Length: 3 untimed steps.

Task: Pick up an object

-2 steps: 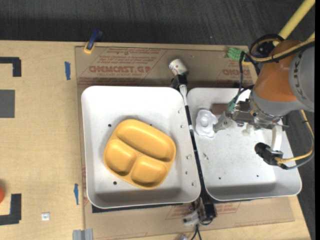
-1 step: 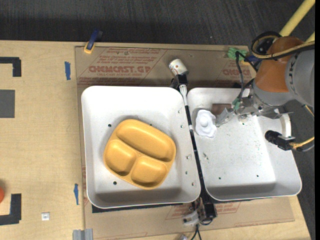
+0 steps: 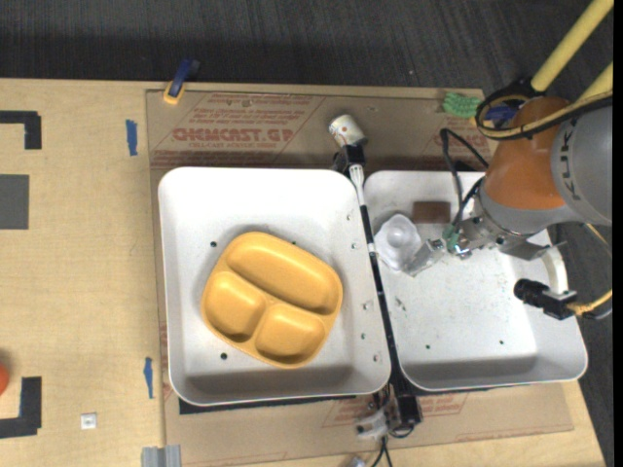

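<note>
- Note the cardboard-covered bench bearing two white bins
- Left bin: yellow sectioned tray
- Right bin: clear cup touching the gripper; grip state cannot be determined

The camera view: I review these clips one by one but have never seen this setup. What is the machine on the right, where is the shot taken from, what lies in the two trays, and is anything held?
One fixed camera looks down at a slant. The grey machine with the orange band is a robot arm, entering from the right. Its gripper is low in the right bin, beside a clear plastic object; whether it grips that object cannot be told. A small brown item lies near the bin's far wall. The left bin holds a yellow divided tray.
</note>
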Motion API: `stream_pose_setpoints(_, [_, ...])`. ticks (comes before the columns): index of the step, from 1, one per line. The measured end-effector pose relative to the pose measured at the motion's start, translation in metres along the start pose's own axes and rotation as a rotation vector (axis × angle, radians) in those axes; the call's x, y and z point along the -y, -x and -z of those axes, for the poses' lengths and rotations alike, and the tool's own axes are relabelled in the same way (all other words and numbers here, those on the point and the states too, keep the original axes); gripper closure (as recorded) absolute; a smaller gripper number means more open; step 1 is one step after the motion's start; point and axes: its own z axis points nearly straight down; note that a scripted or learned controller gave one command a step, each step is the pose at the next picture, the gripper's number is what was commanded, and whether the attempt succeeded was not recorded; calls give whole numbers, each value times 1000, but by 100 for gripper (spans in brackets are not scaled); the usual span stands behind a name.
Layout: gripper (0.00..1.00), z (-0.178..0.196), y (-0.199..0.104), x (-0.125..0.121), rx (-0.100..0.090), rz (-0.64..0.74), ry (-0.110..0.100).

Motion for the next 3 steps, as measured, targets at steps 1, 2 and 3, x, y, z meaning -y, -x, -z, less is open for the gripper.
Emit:
stream_pose_setpoints(1, [0,0,-36,87,0,-303,0])
stream_pose_setpoints(2, [0,0,-22,56,1,-184,1])
stream_pose_setpoints(3, [0,0,-47,100,0,-317,0])
